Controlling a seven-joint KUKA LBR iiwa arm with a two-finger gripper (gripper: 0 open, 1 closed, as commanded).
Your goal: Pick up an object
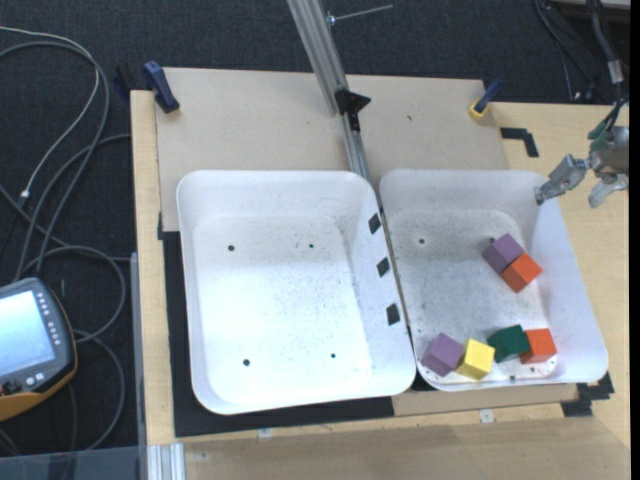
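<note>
1. Bins first: the left bin point(280, 288) lies bare, while the right bin point(560, 268) carries every block.
2. Gripper point(582, 180) hangs spread and holding nothing at the right bin's far right rim.
3. Blocks wait unpicked: purple block point(502, 251) touching an orange block point(522, 272); four more sit along the near wall, so the pick seems not yet begun.

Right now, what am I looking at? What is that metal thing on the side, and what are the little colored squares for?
A camera looks down from above on a bench with two white bins. The metal thing at the right edge is a robot's hand, hanging over the right bin's far corner with nothing between its fingers. Its job is to pick something up. The squares are toy blocks, all in the right bin: a purple block touching an orange block, and along the near edge a purple block, a yellow block, a green block and an orange block. The left bin has only specks.
</note>
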